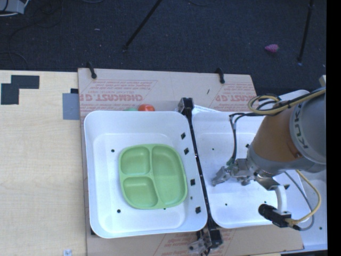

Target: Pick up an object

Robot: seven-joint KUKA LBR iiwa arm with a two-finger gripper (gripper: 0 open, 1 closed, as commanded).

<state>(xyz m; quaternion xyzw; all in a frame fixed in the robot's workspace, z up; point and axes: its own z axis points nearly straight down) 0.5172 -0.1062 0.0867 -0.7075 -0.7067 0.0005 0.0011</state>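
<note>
Two-finger metal gripper [219,177] low over bare floor of right shallow white bin [224,217]; finger state indiscernible. Green three-compartment plastic plate [153,176] in left shallow white bin [101,169].

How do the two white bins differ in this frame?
The left bin holds a green divided plate; the right bin has no plate that I can see. The arm and gripper hang over the right bin, none over the left bin. Both are shallow, white, side by side on the same cardboard sheet.
</note>
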